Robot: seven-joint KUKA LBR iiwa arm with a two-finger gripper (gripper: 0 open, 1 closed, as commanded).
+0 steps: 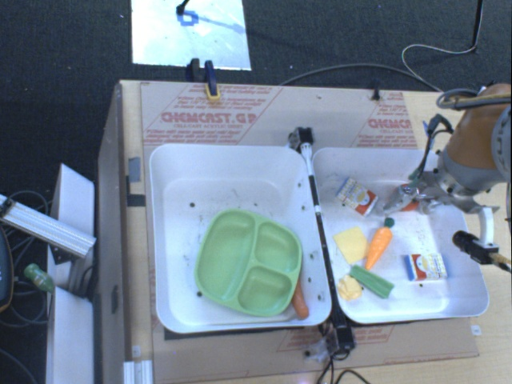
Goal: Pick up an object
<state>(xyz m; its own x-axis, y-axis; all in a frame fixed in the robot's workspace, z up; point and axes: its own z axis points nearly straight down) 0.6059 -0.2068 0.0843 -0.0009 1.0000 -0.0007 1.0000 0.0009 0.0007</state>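
Note:
The right bin holds several toy foods. An orange carrot lies in the middle beside a yellow cheese slice. A green piece and a small yellow piece lie toward the front. One small carton sits at the back left, and another carton lies at the right. My gripper is low over the bin's back right part, just above a small orange-red piece. Whether it touches that piece cannot be told.
The left bin holds a green divided plate and a brown sausage against its right wall. A black rod runs along the seam between the bins. The arm covers the right bin's back right corner.

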